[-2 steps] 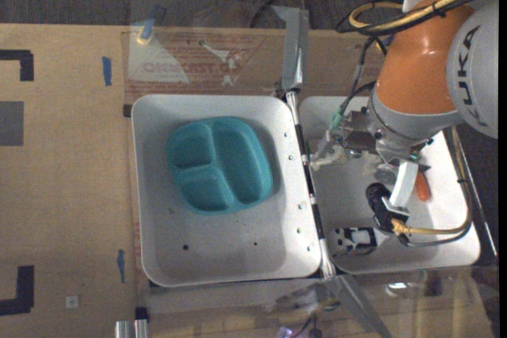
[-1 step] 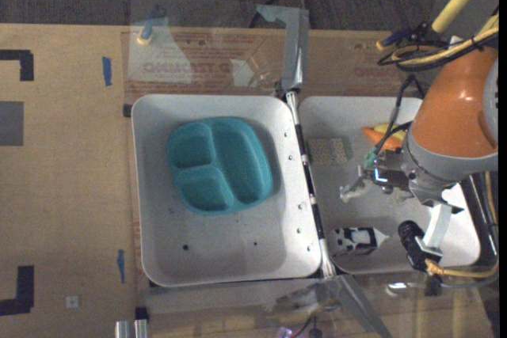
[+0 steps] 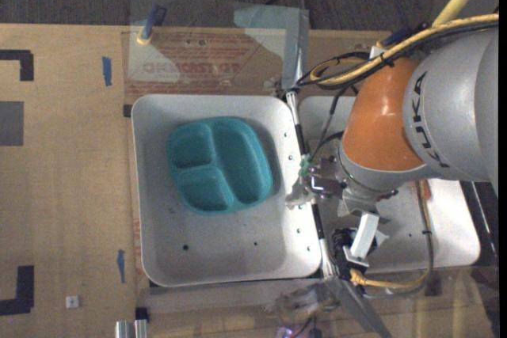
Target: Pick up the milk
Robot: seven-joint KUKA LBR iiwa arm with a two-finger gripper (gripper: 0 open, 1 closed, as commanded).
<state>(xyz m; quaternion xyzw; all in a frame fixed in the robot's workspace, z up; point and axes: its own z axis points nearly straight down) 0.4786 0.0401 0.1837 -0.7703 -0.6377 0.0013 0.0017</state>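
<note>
Reaching over the right bin (image 3: 455, 245), the arm (image 3: 412, 115) is hiding its gripper, so its state cannot be told; the milk cannot be made out either. A teal divided plate (image 3: 220, 164) is lying in the left bin (image 3: 158, 249).

Teal divided tray (image 3: 220, 175) in left white bin (image 3: 158, 241), grey-orange arm (image 3: 420, 115) over right bin (image 3: 451, 245)
</note>
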